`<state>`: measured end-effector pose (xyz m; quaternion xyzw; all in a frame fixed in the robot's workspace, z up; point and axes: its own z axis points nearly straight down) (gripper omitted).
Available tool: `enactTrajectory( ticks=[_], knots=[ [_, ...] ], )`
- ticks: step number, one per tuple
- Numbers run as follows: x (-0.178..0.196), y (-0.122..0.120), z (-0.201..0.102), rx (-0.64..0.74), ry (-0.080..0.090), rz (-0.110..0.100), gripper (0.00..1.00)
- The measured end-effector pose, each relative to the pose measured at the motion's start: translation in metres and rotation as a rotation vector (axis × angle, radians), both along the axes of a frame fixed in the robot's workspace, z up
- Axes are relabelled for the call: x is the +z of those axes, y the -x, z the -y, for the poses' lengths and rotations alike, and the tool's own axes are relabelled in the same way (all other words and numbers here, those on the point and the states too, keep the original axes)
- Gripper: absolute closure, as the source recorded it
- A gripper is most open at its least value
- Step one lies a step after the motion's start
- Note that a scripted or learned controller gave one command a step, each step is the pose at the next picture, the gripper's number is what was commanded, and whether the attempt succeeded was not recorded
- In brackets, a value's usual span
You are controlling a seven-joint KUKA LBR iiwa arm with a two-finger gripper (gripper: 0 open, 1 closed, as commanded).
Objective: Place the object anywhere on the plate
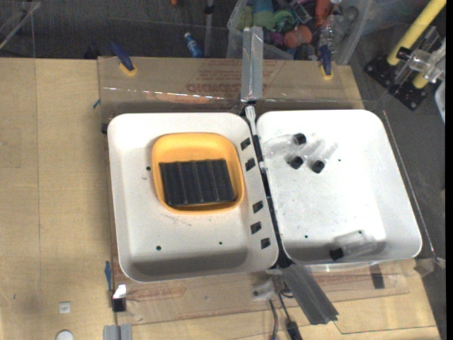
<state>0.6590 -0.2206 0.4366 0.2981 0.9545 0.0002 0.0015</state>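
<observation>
Tabletop (pixel 49 190) with 2 white bins side by side, a dark ribbed object (pixel 197 182) lying on the orange plate (pixel 161 151).
Flat and square-on, the ribbed object covers the plate's near half, wholly inside its rim; the plate sits in the middle of the left bin (pixel 131 190). Across the divider, the right bin (pixel 386 190) holds 3 small black pieces (pixel 294 162) near its far-left corner, close together among clear plastic bits, and 1 more clear piece with a black end (pixel 340 252) by the near wall. Behind the bins, 2 blue clamps (pixel 126 64) grip a clear sheet, and a tub of coloured toys (pixel 297 6) stands beyond.
</observation>
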Motion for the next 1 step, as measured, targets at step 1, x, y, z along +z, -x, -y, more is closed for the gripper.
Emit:
enactTrajectory(
  ticks=[1],
  knots=[
    [0.0002, -0.0019, 0.0001, 0.087, 0.001, 0.003, 1.0]
  ],
)
